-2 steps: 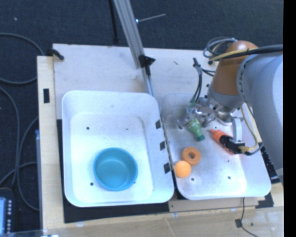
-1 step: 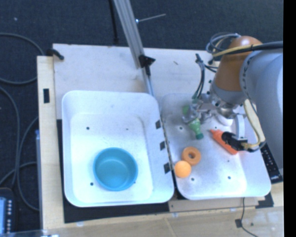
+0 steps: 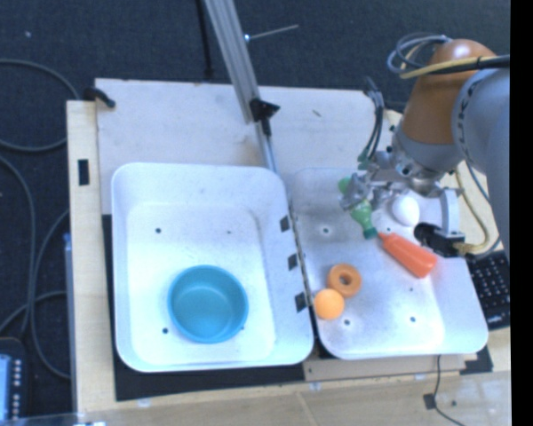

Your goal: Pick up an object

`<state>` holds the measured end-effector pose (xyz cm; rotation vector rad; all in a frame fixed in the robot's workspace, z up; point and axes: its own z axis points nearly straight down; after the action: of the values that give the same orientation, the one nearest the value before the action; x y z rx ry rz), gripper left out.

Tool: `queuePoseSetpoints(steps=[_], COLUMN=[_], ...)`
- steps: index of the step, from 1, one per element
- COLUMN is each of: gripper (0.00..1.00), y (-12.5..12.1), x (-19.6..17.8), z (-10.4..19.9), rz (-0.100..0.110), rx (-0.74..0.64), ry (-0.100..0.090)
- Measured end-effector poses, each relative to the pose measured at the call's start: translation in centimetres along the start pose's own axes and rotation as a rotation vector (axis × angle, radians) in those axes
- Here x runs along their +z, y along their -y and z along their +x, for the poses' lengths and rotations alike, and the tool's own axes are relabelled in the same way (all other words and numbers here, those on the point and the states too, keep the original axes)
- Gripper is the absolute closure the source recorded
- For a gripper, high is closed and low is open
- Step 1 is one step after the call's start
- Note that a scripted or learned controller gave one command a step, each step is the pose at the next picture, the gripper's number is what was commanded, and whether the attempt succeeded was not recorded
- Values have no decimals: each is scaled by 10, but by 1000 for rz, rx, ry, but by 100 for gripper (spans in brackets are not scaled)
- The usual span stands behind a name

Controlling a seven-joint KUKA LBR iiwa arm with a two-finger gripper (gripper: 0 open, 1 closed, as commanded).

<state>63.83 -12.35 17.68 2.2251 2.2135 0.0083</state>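
The pale wooden bench (image 3: 178, 118) carries two shallow white bins with rounded corners and smooth, matte plastic walls. The left bin (image 3: 204, 193) holds a round blue bowl (image 3: 208, 303) with a glossy rim, sitting near its front edge. The grey arm (image 3: 480, 122), with its orange band above the wrist, reaches over the right bin (image 3: 400, 327), and its metal gripper (image 3: 366, 192) hangs above the bin's far part, just beside a small green piece; whether it is parted or closed cannot be made out. A tapered orange carrot (image 3: 407, 253) with a green top lies slantwise in this bin, a smooth white egg-shaped object (image 3: 405, 210) just behind it. Nearer the front sit an orange ring (image 3: 344, 280) shaped like a doughnut and a small plain orange ball (image 3: 329, 304) against the left wall.
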Motion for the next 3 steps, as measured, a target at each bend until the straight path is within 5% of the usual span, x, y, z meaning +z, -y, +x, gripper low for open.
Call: queuePoseSetpoints(steps=[2, 3], gripper=[100, 100], y=[0, 22], x=[-103, -89], z=[-3, 37], rz=[0, 8], rx=[-12, -12], ry=[0, 1])
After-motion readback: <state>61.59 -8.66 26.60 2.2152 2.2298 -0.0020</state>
